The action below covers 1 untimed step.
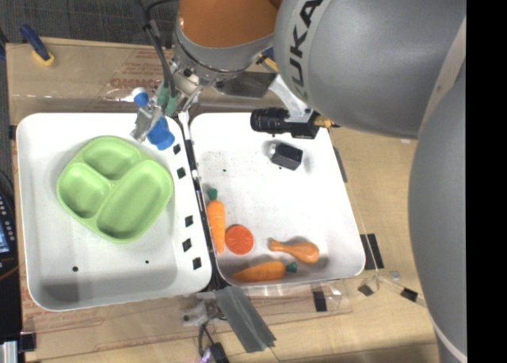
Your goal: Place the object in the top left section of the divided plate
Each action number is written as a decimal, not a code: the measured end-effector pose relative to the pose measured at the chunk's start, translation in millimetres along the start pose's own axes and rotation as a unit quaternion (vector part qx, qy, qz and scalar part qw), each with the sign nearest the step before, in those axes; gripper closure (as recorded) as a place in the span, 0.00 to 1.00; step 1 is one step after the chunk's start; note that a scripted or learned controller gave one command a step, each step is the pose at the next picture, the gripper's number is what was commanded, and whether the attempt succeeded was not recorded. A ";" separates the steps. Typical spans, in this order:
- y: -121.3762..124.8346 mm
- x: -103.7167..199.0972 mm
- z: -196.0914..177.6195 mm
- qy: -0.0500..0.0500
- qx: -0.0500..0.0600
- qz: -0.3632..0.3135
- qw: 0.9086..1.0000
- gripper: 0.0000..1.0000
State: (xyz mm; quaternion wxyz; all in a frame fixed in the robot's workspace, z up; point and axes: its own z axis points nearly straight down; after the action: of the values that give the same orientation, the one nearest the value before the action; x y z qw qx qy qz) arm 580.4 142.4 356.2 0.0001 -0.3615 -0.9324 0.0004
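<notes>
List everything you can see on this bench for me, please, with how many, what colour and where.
Bins: two, white, side by side on the bench.
Divided plate: one, light green, in the left bin.
Blue object: one, blue, at the gripper's fingertips above the left bin's far right corner, beside the plate.
Carrots: two, orange, in the right bin, one along its left wall, one at its near edge.
Orange slice: one, between the carrots.
Drumstick: one, tan, right bin.
Black block: one, right bin.
Gripper: one, metal.
Arm: one, grey and orange.
</notes>
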 end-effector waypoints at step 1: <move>27.3 -32.0 49.1 0.001 0.001 -0.180 0.984 1.00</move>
State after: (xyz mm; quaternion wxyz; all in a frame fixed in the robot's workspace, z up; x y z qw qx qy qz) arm 622.4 140.9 307.1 0.0010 -0.1875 -0.9823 0.0011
